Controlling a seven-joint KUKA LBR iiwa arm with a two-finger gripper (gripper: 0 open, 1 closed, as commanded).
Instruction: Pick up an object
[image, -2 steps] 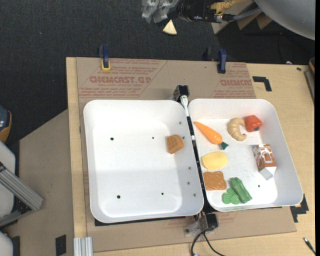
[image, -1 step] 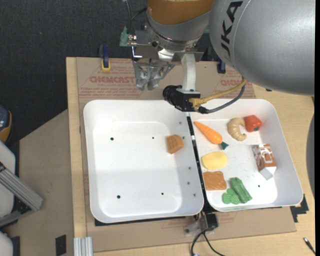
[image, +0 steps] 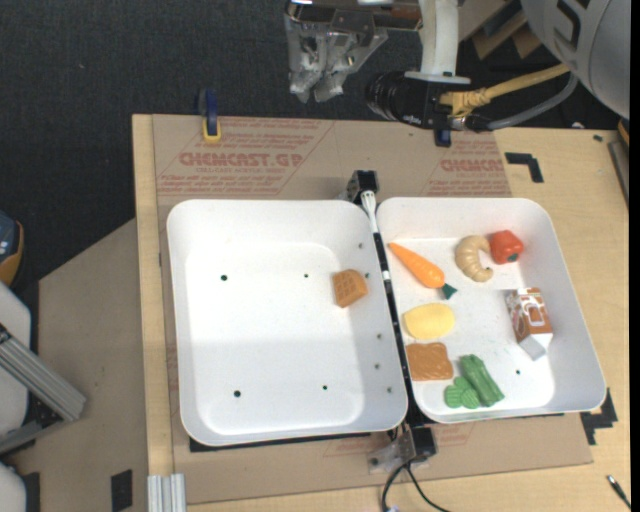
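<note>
- hand (image: 322, 60) hangs high beyond the bins' far edge, holding nothing; whether it is apart or together I cannot tell
- approach step, by my judgement; nothing picked yet
- nearest isolated target: brown cracker (image: 349, 288) in the left bin (image: 200, 330); next move needs descent over it

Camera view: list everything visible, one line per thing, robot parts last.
left bin: 1, white, left on bench
right bin: 1, white, right on bench
waffle piece: 1, brown, left bin, near its right wall
carrot: 1, orange, right bin, upper left
croissant: 1, tan, right bin, top
red pepper: 1, red, beside croissant
potato: 1, yellow, right bin, left-centre
toast: 1, brown, below potato
green vegetable: 1, green, right bin, bottom
carton: 1, brown and white, right bin, right side
pincer: 1, grey, top, above the bench's far edge
</note>
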